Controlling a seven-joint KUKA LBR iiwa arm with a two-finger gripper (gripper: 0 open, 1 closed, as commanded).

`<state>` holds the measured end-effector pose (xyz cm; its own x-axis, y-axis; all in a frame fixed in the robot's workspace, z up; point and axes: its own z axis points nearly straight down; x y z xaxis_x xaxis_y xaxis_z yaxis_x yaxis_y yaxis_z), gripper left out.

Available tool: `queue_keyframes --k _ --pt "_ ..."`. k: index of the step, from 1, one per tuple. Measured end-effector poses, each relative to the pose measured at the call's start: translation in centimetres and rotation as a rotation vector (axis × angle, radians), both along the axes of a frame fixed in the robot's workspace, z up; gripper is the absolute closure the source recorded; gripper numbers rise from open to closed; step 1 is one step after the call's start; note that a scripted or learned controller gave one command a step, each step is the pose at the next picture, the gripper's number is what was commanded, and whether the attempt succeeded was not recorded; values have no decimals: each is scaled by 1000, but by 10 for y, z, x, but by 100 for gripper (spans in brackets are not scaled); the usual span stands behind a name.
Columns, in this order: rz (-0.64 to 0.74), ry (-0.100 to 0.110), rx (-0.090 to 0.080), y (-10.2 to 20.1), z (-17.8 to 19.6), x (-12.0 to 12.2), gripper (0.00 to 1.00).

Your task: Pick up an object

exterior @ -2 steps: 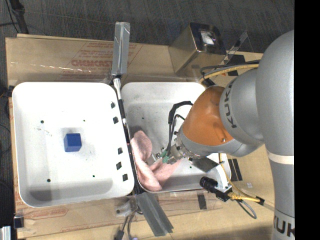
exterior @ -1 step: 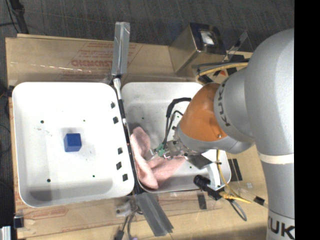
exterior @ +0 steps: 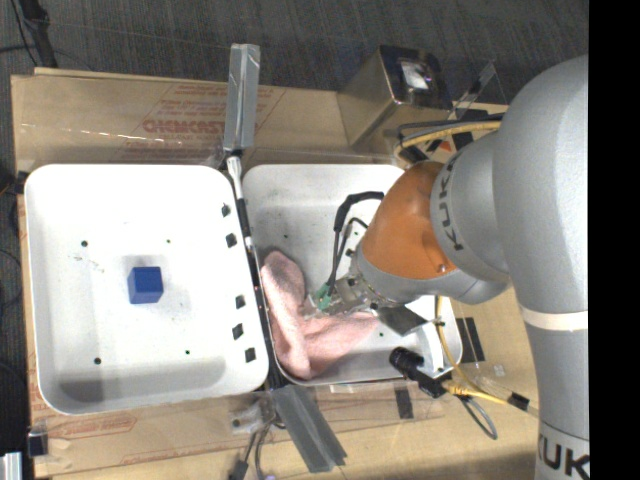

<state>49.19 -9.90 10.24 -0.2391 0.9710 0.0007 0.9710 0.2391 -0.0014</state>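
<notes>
Pink cloth (exterior: pixel 305 323) is bunched up in the lower left of the right bin (exterior: pixel 300 193), long axis running top to bottom along the divider. The tool (exterior: pixel 335 298) sits right at its upper edge; can't tell its state. "KUKA" reads on the arm (exterior: pixel 500 218). Blue cube (exterior: pixel 146 284) sits in the left bin (exterior: pixel 60 208).

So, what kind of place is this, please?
Most likely a robotics lab bench for grasping trials: a grey arm reaches over two white bins, one with a blue cube and one with a pink cloth, on cardboard.
</notes>
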Motion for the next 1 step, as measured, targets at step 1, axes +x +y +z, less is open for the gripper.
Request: queue_keyframes --k 1 --pt "0 0 -1 -1 0 0 0"
